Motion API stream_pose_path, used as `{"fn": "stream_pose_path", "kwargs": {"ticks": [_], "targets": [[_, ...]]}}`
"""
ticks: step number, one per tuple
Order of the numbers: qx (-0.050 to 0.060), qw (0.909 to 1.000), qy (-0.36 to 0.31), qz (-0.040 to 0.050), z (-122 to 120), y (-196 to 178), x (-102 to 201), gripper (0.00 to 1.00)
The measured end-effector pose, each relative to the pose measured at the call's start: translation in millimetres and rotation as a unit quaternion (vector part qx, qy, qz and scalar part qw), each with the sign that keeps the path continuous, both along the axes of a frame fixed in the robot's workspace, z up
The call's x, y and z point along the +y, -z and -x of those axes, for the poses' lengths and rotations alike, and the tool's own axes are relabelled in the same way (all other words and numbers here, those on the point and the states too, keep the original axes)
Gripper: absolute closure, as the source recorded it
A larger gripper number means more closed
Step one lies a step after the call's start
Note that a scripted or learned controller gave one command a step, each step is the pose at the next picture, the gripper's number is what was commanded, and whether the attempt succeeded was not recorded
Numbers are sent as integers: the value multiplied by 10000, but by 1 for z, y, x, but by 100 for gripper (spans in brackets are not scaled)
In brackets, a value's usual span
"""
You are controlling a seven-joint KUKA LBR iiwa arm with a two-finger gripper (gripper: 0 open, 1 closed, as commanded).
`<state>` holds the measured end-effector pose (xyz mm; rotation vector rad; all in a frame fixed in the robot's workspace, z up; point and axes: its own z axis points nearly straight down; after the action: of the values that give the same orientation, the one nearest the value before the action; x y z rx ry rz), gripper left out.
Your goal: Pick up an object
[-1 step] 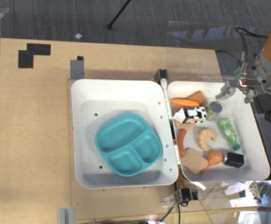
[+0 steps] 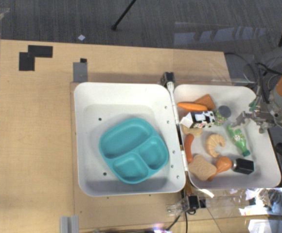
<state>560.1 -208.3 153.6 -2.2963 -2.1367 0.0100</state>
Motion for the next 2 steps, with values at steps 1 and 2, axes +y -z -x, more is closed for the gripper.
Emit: {"fn": "stream_pose_path", "kwargs": {"ticks": [1,2], "targets": [[-91,9989,469,-4,19,65,14,0],[-124,9990,434,-5,15,53,15,100]]}}
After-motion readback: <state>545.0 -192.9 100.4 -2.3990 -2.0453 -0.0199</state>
